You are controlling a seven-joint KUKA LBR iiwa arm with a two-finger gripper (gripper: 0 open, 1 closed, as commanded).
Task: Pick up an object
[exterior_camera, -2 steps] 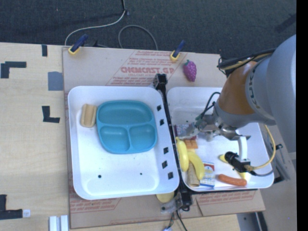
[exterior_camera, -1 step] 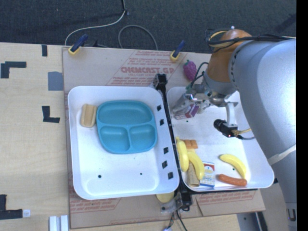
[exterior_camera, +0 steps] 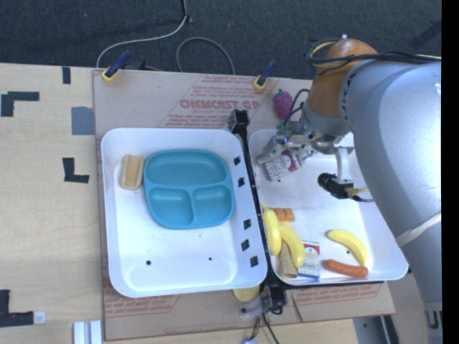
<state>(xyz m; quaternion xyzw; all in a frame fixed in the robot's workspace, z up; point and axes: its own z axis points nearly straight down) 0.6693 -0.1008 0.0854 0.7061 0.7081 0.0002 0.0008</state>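
My gripper [exterior_camera: 285,147] is low over the far left corner of the right bin [exterior_camera: 380,267], at the end of the grey arm with the orange band. A small red and white packet [exterior_camera: 277,168] lies right under and beside it; whether they touch is unclear. Nearer the front of this bin lie two yellow bananas [exterior_camera: 272,231] side by side against the left wall, and a third banana [exterior_camera: 348,244] to the right. An orange sausage-like piece [exterior_camera: 346,268], a small printed box [exterior_camera: 310,259] and a small orange block [exterior_camera: 285,214] are there too.
The left bin [exterior_camera: 122,264] holds a blue divided plate [exterior_camera: 190,188] and a tan slice [exterior_camera: 131,171] at its left. A purple grape bunch [exterior_camera: 282,104] sits on the cardboard behind the right bin. A black divider [exterior_camera: 247,192] runs between the bins.
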